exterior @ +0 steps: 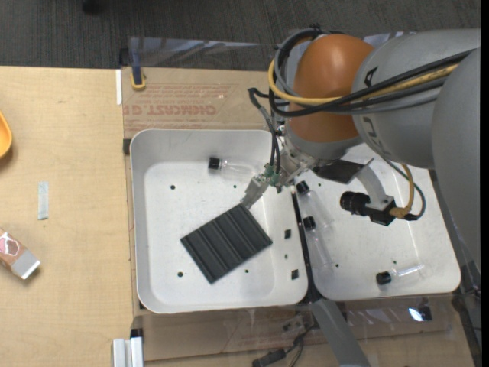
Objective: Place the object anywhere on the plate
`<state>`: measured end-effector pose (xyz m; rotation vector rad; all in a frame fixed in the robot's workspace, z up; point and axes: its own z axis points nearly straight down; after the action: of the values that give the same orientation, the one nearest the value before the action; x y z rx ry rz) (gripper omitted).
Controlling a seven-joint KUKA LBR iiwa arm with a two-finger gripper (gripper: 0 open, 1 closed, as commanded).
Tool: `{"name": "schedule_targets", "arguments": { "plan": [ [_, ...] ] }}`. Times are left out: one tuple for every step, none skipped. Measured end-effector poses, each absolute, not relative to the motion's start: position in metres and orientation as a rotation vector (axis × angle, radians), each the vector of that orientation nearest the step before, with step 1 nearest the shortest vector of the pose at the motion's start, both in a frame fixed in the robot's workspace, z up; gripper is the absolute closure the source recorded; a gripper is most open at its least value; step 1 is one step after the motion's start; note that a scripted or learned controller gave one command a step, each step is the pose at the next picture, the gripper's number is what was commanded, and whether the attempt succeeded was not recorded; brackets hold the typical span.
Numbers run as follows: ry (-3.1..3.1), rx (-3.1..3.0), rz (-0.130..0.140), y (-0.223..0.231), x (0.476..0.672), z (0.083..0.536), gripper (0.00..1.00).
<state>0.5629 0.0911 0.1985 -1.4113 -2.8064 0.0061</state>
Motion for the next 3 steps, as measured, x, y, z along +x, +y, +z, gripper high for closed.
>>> {"name": "schedule_targets", "arguments": {
  "plan": [
    [-2.719,-1.576,0.003,0.143,0.612,0.271,0.00],
    [-2.722,-1.575,0.007,0.142,0.612,0.279,1.00],
    [-2.958,-1.064,0.002,0.142,0.579,0.377,1.00]
  ]
}}
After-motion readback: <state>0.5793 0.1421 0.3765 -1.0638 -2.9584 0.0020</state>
